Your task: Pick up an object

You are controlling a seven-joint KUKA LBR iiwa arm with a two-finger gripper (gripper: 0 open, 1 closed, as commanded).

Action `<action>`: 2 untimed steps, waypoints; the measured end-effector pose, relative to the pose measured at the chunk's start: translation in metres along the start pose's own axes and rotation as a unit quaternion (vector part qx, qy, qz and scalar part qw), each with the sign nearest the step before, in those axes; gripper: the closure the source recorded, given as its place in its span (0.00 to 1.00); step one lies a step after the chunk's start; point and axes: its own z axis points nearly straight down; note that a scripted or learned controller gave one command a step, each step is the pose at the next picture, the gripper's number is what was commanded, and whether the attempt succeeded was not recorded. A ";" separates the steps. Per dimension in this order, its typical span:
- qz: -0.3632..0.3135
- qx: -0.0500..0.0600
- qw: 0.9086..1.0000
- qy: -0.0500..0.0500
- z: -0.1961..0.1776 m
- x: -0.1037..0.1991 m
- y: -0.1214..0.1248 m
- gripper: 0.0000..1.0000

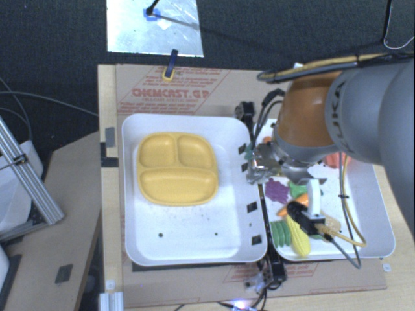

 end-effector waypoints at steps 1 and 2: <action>-0.001 0.001 1.000 0.000 0.000 0.076 -0.032 1.00; 0.003 -0.012 1.000 0.000 -0.194 0.053 0.001 1.00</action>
